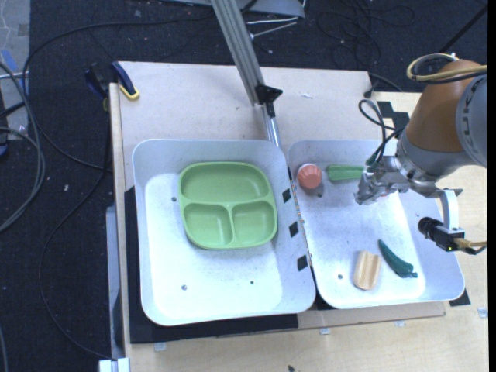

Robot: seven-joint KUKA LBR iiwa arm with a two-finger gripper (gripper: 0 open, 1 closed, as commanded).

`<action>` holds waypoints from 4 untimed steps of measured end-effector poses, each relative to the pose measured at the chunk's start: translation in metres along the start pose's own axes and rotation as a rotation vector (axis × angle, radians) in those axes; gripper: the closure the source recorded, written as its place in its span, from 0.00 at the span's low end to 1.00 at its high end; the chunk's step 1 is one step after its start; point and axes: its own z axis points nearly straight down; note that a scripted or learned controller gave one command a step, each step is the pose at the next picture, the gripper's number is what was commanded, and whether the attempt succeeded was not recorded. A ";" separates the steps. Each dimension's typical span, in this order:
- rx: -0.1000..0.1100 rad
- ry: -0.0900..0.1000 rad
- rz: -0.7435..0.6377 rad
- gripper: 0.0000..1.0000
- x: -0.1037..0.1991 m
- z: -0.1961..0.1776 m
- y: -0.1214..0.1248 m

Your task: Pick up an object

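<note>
While the grey arm with its orange band reaches in from the right and hangs low over the right-hand shallow white bin, the step in hand looks like the approach to a grasp, with nothing lifted yet. The jaws sit near the bin's upper middle, just beside the right end of the long green plastic vegetable, and whether they are spread or closed cannot be told from this slant. The small round red-orange fruit lies close to the left of that green piece; the tan cylindrical bread-like piece and the dark green pepper-shaped piece lie well apart toward the bin's near edge. The left bin holds a light green divided plastic tray. Judging from the pose, the next move calls for a small shift left over the green vegetable and a straight descent before closing.
</note>
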 end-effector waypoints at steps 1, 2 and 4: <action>0.000 0.000 0.000 1.00 -0.004 -0.043 0.003; 0.004 0.001 0.000 1.00 -0.004 -0.047 0.004; 0.008 0.003 -0.006 1.00 0.109 -0.058 -0.016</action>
